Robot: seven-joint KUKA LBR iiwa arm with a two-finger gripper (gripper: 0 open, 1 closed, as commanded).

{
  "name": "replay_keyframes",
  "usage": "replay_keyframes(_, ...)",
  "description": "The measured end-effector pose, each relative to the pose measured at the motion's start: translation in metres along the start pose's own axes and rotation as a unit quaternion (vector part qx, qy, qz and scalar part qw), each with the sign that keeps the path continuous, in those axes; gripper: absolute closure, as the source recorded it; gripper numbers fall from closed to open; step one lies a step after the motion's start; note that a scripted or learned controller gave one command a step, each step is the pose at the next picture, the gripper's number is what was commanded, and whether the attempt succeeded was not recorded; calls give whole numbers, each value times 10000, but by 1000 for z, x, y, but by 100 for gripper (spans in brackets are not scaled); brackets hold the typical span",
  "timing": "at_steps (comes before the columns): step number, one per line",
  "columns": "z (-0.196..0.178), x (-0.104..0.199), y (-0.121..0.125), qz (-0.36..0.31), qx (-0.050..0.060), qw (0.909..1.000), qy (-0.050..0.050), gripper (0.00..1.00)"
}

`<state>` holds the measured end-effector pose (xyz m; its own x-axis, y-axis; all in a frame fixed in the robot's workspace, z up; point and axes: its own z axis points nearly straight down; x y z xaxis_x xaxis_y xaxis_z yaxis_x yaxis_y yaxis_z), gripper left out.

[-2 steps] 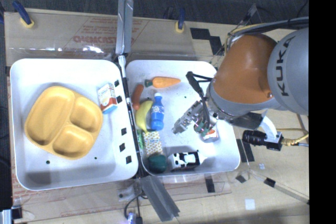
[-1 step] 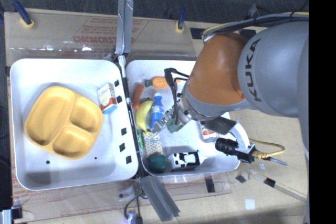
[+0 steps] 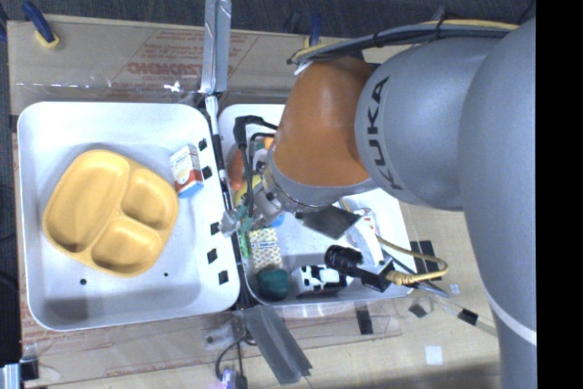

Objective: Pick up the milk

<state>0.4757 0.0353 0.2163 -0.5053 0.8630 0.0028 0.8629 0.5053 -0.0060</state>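
Arm [image 3: 428,132]: it is reached in from the view's right and is spread over most of the right bin [image 3: 401,291], so that much of that bin's contents is hidden under it.
Left bin [image 3: 36,196]: it is found beyond the end effector, across the shared wall, toward the view's left.
Yellow plate [image 3: 109,209]: a divided plate is laid in the left bin, well apart from the end effector.
End effector [image 3: 248,216]: it is seen low at the right bin's near-left wall, just beside the divide; whether it is spread or pressed together cannot be told, as it is masked by the wrist.
Milk, place [image 3: 187,168]: the small carton taken to be the milk is lying in the left bin, near the end effector, up and to its left in the view, between the plate and the dividing wall.
Done: nothing is judged done; the carton is rested on the bin floor, ungripped.
Left: the divide is to be crossed, then the carton approached, gripped and lifted.
Milk, look: a small white carton is shown tilted, with a red face and a blue edge; fine print cannot be read.
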Motion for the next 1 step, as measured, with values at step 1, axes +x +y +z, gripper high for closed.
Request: replay_keyframes(1,-5,64,37,-1216,-6,9926,-11,100)
